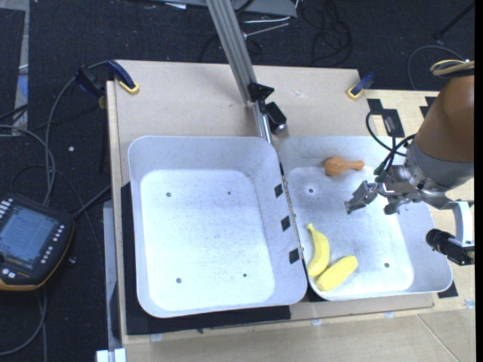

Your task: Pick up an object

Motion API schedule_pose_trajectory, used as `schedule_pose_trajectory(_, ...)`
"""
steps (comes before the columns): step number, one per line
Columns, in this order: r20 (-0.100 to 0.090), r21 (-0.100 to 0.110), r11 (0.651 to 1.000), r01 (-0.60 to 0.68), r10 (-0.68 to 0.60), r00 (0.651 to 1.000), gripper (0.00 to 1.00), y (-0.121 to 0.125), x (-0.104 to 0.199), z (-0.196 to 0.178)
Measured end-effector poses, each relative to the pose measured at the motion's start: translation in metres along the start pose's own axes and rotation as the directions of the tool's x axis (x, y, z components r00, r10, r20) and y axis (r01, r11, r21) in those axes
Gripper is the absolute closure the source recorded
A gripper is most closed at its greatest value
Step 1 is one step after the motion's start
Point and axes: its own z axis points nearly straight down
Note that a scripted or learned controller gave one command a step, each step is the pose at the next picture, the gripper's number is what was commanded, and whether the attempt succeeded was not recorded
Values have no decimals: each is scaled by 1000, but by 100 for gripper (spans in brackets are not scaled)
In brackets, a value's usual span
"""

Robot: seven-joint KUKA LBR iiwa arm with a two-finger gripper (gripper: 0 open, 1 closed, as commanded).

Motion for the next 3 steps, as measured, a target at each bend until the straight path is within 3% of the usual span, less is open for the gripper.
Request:
schedule_pose_trajectory(1,0,1,1000,-1,1,1000,0,-10,-4,55)
schedule_pose_trajectory(2,1,-4,1000,0,0,1000,100,-8,-4,42)
schedule_pose_trajectory(3,1,-8,1000,0,0,1000,100,-4,-4,0)
